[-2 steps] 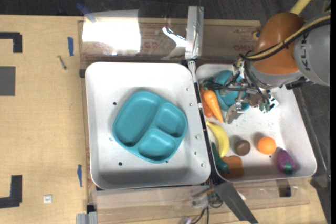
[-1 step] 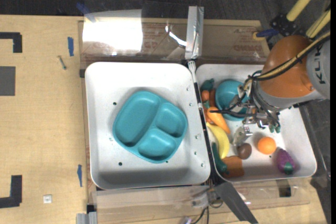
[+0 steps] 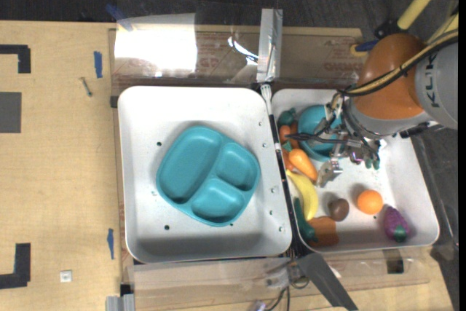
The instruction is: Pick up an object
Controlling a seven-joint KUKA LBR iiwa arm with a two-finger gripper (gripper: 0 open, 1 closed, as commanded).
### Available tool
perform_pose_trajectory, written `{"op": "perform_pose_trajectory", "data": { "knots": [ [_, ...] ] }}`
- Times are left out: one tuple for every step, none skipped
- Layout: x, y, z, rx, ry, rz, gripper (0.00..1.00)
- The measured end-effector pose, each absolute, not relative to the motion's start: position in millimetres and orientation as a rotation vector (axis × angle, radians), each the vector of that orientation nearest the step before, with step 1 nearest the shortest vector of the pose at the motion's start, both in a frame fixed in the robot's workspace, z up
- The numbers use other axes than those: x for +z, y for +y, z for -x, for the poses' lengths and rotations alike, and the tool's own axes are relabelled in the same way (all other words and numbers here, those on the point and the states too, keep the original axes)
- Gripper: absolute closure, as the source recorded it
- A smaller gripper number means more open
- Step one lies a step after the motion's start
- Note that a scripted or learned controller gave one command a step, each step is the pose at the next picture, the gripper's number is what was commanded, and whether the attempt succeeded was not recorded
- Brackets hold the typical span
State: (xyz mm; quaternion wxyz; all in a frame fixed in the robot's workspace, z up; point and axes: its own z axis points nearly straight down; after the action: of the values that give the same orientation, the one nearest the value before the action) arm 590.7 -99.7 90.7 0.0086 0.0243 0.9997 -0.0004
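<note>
The gripper [image 3: 336, 170] hung low in the right bin [image 3: 415, 178], just above the banana [image 3: 306, 193] and carrot [image 3: 302, 164]. Its grip state could not be told; seemingly nothing was held. A straight, centred descent onto one piece was advisable.

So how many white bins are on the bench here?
2. The left bin holds a teal divided plate. The right bin holds toy fruit and vegetables along its left side, with the gripper lowered among them.
</note>
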Motion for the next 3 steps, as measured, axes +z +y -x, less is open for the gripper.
{"op": "perform_pose_trajectory", "data": {
  "knots": [
    [91,-93,-574.2,-0.001,3.106,-0.355,0.00],
    [91,-92,-566.8,0.003,3.082,-0.517,0.00],
    [91,-95,-586.1,0.000,3.092,-0.457,0.00]
  ]
}}
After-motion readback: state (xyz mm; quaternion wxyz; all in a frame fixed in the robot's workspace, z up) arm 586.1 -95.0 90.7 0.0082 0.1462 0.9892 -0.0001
